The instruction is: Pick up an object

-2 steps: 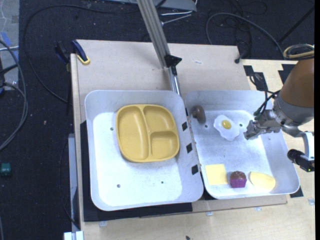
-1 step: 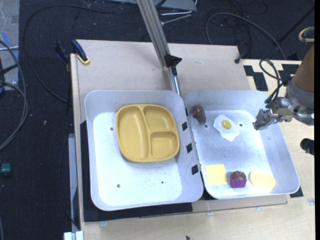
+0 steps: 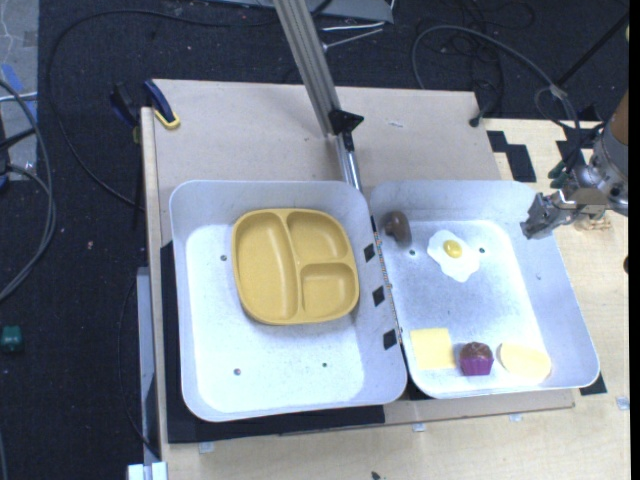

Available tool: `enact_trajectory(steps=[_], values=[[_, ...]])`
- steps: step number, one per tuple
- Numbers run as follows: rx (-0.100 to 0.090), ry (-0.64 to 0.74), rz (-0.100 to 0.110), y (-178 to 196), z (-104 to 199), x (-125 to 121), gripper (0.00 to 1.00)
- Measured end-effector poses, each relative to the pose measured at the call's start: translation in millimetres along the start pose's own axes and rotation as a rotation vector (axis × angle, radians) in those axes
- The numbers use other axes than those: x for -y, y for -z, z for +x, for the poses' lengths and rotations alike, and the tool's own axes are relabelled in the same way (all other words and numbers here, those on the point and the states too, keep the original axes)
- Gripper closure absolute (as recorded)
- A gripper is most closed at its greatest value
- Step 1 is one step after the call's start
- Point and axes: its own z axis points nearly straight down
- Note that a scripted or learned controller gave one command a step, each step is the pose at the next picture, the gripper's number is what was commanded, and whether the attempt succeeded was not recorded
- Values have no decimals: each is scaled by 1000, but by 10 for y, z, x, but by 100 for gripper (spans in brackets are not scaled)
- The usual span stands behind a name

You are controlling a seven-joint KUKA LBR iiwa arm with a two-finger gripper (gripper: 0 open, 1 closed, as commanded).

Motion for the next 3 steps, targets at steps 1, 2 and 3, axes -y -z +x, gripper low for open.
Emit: enact_trajectory(steps=[1, 2, 3], values=[[-5, 4, 8, 20, 568, -3, 100], [-5, 4, 9, -40, 1083, -70, 100], [-5, 4, 10, -245, 1615, -59, 100]])
